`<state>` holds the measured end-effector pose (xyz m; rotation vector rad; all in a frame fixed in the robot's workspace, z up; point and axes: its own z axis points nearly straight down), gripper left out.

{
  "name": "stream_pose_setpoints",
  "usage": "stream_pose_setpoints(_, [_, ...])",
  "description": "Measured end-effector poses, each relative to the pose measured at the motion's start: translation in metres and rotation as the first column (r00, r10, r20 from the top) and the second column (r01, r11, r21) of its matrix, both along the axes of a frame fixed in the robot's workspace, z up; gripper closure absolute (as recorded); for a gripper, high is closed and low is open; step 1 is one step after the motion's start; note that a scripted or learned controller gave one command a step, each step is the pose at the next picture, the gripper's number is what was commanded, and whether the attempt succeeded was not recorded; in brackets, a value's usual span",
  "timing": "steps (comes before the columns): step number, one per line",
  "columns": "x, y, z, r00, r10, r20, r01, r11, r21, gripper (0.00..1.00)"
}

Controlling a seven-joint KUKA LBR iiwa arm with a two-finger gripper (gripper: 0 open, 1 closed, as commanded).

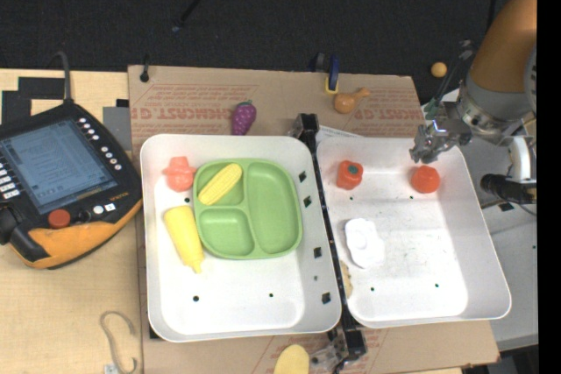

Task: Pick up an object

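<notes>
Red ball [426, 179]: right bin [491, 276], just below gripper [427, 151].
Gripper: finger state cannot be told.
Right bin: also orange-red toy [350, 175], white object [362, 242].
Left bin [237, 311]: green divided plate [250, 210], corn [219, 183].

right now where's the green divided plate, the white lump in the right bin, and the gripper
green divided plate [248, 213], camera view, on the ridge between its compartments
white lump [363, 242], camera view, on its middle
gripper [427, 150], camera view, at its tip above the right bin's far corner
</notes>
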<state>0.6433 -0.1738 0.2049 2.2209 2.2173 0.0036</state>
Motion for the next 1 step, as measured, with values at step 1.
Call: stream_pose_setpoints(1, [0.0, -0.0024, 0.0244, 1.0, -0.001, -0.002, 0.001, 1.0, 0.001, 1.0])
